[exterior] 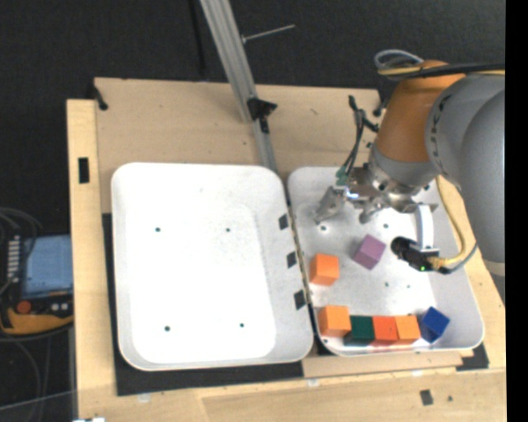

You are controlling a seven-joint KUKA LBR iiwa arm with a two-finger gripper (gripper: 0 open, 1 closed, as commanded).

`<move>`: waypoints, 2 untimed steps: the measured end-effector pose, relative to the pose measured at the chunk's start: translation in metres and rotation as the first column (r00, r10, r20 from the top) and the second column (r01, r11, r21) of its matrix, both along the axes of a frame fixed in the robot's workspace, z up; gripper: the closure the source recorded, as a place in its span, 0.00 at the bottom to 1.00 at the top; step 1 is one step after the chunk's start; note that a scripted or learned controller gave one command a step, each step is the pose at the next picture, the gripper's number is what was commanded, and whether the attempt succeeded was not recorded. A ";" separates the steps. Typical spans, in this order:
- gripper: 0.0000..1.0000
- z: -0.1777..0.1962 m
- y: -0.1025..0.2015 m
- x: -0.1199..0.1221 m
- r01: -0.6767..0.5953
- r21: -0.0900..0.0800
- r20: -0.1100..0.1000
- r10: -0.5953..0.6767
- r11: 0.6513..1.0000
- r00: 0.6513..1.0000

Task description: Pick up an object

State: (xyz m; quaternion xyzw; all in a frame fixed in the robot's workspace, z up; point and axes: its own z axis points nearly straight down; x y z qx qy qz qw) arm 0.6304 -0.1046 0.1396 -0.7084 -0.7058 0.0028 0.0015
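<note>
Gripper [352, 202] hovering over the right bin [462, 280], whether it's open or closed I can't tell, purple block [368, 251] just below, orange block [325, 269] nearby

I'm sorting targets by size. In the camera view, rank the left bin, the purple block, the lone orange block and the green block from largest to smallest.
1. Left bin, by far the largest.
2. Purple block and lone orange block look about alike; I won't rank them.
3. Green block looks smallest, though its neighbours in the row partly hide it, so that's unsure.
</note>
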 end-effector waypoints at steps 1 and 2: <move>0.00 -0.044 -0.002 0.000 0.002 -0.001 0.005 -0.002 1.000 1.000; 1.00 -0.031 -0.002 0.002 0.008 0.001 0.012 -0.009 1.000 1.000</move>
